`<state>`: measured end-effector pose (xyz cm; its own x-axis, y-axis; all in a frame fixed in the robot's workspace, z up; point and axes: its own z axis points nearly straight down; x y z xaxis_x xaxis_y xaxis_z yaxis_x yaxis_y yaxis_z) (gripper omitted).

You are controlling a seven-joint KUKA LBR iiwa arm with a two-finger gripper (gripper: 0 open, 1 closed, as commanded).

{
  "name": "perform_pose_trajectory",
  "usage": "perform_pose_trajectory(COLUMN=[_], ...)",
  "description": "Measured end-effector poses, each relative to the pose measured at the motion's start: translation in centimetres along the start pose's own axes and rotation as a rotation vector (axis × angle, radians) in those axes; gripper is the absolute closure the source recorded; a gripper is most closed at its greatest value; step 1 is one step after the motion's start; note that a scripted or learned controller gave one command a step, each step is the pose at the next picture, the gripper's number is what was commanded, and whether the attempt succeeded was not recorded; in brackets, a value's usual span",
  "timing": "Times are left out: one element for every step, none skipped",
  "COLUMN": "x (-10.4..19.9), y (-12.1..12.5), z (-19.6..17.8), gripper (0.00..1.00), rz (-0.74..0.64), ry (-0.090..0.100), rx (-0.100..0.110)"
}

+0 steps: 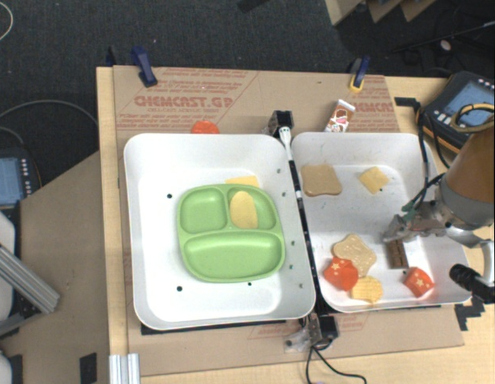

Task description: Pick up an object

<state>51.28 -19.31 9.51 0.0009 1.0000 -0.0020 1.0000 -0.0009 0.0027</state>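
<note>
Poised low over the right bin, gripper directly above a brown chocolate bar lying on the bin floor, just below the tips; grip state impossible to tell. Red cube nearby, tomato farther left.

Even, bright overhead lighting; white bins near overexposed with soft faint shadows beneath the green tray; dark floor beyond the bins dim; overall focus slightly soft, arm at right blurred.
</note>
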Motion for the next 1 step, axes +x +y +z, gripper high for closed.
perform_pose_trajectory(x=[6.63], y=[4.31], z=[-0.64], gripper=[1.00], rz=[-0.009], ry=[0.003], rx=[-0.002])
